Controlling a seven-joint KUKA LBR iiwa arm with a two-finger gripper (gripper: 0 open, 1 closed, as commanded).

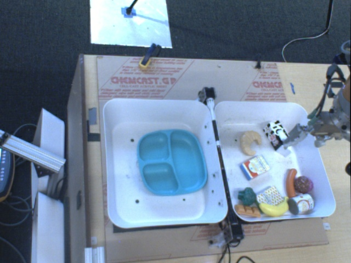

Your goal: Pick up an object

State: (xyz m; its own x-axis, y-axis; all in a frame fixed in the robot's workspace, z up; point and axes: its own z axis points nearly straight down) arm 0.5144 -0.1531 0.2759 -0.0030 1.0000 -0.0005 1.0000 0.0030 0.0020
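Pincer (289, 141), grip state unclear, beside black-and-white cow toy (275, 133) in right bin (318, 163).

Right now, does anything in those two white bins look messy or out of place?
Nothing looks spilled or broken. The blue tray lies slightly crooked in the left bin. The toys in the right bin bunch toward its near corner, around the banana, can and sausage.

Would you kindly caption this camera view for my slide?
Claw beside cow toy in right bin; blue tray in left bin.
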